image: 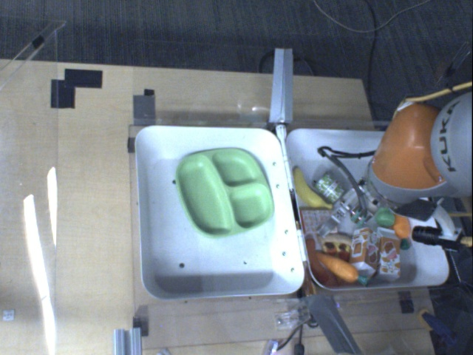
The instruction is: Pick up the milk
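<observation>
Two small brown-and-white milk cartons (361, 247) (389, 253) lie side by side near the front of the right bin (436, 272). My gripper (347, 213) hangs low in that bin, just above and left of the cartons, under the grey arm with its orange band (405, 154). Nothing shows between the gripper and the cartons that tells whether they touch. The arm hides the bin's right middle part.
In the right bin, a yellow banana (305, 191) lies by the left wall, with a small can (329, 188) beside it. An orange carrot-like piece (336, 267) lies at the front and a green-and-orange item (392, 220) at the right. The left bin (159, 272) holds a green divided plate (224, 191).
</observation>
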Action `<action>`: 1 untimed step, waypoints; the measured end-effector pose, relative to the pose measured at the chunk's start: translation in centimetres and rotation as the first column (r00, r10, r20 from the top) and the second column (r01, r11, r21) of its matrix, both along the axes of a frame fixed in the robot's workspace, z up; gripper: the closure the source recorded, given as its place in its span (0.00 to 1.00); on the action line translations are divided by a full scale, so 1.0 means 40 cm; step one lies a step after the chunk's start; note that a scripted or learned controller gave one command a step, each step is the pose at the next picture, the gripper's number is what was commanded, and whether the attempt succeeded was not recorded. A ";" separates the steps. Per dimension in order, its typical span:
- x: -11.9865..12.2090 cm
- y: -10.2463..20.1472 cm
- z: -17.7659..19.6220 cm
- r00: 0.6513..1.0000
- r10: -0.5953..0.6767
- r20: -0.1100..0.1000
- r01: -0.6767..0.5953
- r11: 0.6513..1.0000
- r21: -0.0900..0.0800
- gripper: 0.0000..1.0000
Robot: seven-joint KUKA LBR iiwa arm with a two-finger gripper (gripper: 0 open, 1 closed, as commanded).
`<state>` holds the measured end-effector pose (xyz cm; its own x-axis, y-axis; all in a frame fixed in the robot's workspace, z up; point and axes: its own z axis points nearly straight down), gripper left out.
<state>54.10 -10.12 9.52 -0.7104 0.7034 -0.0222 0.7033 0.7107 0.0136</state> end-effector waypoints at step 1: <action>-0.125 0.002 0.027 0.991 0.131 -0.012 -0.131 0.991 0.002 0.00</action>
<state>49.09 -10.04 10.60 -0.7966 0.6043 -0.0119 0.6043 0.7967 0.0069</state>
